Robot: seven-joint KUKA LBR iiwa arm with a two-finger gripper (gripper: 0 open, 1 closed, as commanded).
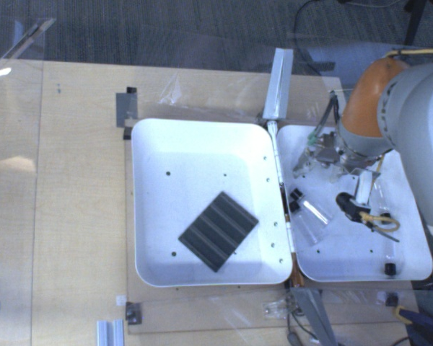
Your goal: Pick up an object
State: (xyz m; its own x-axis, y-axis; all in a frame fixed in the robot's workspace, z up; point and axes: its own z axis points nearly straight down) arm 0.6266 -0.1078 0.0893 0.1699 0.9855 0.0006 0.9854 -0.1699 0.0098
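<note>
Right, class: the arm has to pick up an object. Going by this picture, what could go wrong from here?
1. The gripper hangs over the right bin, where the small black piece by its left wall could easily be missed or pushed aside.
2. The ribbed dark slab lies flat in the left bin; it looks too broad to pinch easily.

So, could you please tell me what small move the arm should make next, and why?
Probably ease the gripper down toward the small black piece. The gripper is over the right bin, and that piece lies close by, near the bin's left wall, closer than the ribbed dark slab in the left bin.
</note>
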